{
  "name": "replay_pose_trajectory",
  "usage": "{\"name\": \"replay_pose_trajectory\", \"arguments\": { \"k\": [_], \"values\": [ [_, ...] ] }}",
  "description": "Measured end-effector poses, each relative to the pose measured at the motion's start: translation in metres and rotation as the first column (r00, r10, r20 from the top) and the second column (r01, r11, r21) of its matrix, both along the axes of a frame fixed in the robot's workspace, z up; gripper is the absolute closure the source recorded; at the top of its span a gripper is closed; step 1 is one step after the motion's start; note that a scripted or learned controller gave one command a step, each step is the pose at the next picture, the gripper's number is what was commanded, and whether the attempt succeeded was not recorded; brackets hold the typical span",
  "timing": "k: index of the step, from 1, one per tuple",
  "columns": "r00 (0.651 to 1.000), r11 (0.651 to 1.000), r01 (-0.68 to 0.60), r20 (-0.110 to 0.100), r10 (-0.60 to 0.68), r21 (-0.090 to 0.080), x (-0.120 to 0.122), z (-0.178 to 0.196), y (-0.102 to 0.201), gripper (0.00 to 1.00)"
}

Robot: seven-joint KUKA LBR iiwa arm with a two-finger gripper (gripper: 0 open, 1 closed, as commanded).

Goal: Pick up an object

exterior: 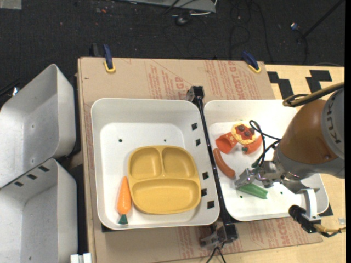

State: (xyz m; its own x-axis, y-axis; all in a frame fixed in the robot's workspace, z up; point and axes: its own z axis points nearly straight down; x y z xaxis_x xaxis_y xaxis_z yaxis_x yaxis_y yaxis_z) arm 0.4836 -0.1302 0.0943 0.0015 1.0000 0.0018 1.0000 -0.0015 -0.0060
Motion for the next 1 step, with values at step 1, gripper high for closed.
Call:
{"name": "replay_pose_trajectory", "arguments": {
  "k": [1],
  "values": [
    [1.000,1.000,0.002,0.006,-0.002,-0.001,0.0016,0.0127,-0.0004,1.00]
  ]
}}
